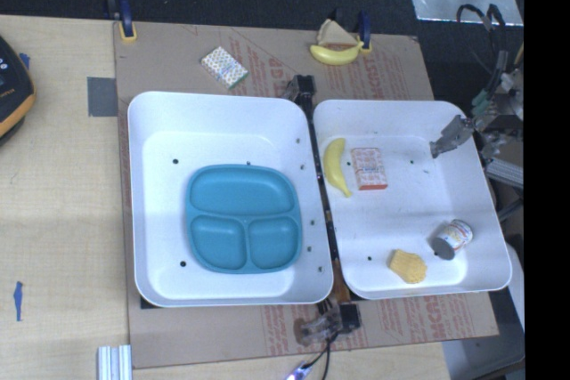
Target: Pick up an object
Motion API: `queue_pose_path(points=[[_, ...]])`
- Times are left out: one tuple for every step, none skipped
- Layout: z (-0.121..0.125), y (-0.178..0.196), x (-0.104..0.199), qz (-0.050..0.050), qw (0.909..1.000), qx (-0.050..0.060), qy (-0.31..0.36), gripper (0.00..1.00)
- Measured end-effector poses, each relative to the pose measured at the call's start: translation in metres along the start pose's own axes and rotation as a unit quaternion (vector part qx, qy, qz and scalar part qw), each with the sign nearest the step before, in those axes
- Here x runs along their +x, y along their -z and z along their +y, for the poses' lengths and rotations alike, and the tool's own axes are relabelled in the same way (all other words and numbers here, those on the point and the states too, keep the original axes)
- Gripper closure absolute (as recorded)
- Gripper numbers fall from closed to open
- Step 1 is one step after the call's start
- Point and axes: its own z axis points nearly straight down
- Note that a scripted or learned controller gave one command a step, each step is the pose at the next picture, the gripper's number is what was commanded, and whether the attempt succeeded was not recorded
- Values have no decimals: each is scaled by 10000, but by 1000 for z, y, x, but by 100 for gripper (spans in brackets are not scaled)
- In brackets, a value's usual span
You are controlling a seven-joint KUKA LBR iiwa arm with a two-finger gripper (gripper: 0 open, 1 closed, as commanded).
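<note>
Camera view: right bin [463, 276] with one yellow banana [336, 166], one red-white packet [368, 168], one small can [451, 238], one yellow sponge [408, 265]. Gripper [448, 141] at far rim, finger state unclear.

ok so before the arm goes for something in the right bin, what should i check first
1. Claw over the right bin: ok, it sits above the bin's upper right part.
2. Claw free of load: cannot tell, it is too small and blurred.
3. Targets in the bin: ok, a banana, a small red and white box, a can and a yellow sponge-like piece.
4. Room around targets: not ok for the banana, which lies against the bin's left wall; the box is close beside it.
5. Easiest pick: ok, the can and the yellow piece each lie apart from the others.
6. Blue divided tray out of the way: ok, it is in the left bin.
</note>
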Motion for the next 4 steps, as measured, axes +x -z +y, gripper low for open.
queue_pose_path(points=[[18, -143, 53, 0, 10000, 9, 7, 0], [43, -178, 81, -7, 10000, -12, 7, 0], [43, -168, 80, -13, 10000, -2, 18, 100], [31, -78, 152, 6, 10000, -7, 4, 100]])
